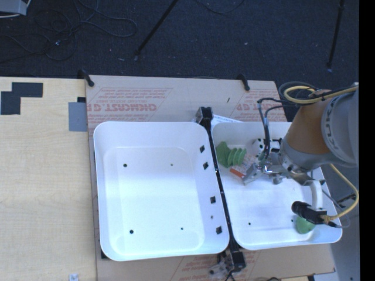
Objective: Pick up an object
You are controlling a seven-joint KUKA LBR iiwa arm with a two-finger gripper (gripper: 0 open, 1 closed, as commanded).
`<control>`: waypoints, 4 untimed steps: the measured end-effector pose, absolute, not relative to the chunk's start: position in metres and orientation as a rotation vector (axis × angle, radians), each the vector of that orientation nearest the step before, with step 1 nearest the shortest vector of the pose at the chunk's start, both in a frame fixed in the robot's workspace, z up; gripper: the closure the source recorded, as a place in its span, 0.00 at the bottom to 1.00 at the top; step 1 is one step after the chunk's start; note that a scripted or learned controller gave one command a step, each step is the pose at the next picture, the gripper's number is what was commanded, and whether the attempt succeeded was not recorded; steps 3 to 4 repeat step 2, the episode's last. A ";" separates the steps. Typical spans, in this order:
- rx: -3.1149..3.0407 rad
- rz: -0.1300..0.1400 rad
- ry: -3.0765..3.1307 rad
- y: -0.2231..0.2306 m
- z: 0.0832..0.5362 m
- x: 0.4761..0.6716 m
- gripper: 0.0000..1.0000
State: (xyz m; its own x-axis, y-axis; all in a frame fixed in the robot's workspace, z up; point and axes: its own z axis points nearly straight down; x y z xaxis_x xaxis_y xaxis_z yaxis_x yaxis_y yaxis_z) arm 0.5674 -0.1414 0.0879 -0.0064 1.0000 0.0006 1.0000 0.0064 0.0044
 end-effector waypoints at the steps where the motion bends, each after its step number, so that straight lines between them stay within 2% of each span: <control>1: 2.215 0.003 2.226 -0.117 0.088 0.636 0.00; 2: 2.222 0.005 2.215 -0.119 0.187 0.603 0.00; 4: 2.222 0.005 2.215 -0.119 0.187 0.603 0.00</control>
